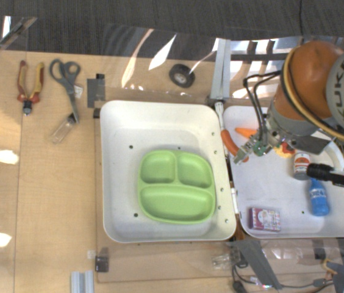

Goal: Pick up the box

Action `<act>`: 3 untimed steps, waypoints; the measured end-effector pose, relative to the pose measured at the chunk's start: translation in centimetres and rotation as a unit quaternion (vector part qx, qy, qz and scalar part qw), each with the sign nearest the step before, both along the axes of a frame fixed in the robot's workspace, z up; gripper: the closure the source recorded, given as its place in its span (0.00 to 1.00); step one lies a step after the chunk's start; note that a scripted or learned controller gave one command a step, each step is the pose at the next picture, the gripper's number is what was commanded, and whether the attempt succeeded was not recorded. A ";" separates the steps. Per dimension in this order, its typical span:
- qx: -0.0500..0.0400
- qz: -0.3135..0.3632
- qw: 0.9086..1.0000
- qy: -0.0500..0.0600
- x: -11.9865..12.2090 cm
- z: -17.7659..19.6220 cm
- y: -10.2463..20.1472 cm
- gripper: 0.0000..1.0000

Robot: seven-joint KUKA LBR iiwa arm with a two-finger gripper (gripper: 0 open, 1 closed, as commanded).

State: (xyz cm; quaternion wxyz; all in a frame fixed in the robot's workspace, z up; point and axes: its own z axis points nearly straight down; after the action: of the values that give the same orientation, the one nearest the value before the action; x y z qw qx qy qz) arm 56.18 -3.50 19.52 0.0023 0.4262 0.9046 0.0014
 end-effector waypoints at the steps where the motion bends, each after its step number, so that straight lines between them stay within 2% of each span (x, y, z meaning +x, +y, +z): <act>1: 0.000 -0.097 0.995 0.002 -2.0 -10.2 -5.9 1.00; 2: 0.000 -0.145 0.989 0.001 0.1 0.3 -3.6 1.00; 3: 0.001 -0.211 0.978 0.002 -3.9 3.5 2.2 1.00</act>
State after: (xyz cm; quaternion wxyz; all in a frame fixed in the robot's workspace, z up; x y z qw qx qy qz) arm 52.26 -1.26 23.01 0.0007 0.6073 0.7945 0.0009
